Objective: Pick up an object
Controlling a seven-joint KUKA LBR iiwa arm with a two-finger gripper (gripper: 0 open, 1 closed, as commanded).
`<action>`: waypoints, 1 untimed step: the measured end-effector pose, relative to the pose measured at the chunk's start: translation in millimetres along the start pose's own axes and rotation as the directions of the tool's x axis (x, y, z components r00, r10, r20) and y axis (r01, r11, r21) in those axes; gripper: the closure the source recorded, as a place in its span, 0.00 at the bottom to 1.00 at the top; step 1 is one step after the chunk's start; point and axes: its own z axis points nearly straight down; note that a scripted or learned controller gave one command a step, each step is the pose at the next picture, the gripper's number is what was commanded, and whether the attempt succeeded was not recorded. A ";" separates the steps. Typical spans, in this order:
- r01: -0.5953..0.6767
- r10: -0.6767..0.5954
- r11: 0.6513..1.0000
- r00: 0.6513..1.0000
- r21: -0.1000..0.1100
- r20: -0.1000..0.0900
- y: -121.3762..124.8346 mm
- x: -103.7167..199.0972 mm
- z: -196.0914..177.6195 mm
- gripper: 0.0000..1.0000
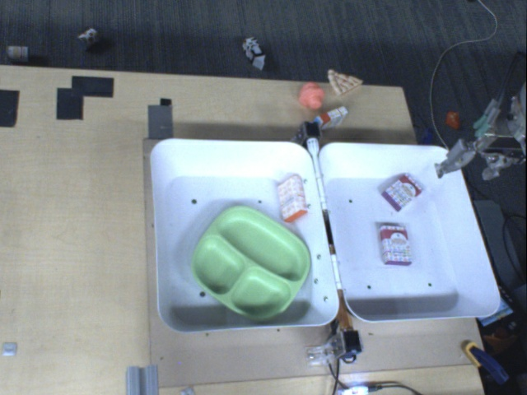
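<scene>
Gripper (451, 164) at the right bin's (478, 245) upper right rim; whether its fingers are apart cannot be told. Two small red-and-white packets (401, 192) (395, 244) lie in that bin. The left bin (177, 220) holds a green divided tray (250, 259) and another packet (291, 197).

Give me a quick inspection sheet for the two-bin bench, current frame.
Surface: wooden bench, left bin and right bin side by side.
Job's things: green divided tray and small packet in left bin; two red-and-white packets in right bin.
Clutter: pink ball, pizza-slice toy, small tube on the bench behind the bins.
Gripper: gripper at right bin's far right rim, holding nothing visible.
Cables: black cable on the floor, wires at front edge.
Surroundings: dark carpet with small scattered items.
</scene>
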 end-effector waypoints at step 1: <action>-0.002 0.002 1.000 1.000 0.005 -0.002 15.6 -2.8 128.2 0.00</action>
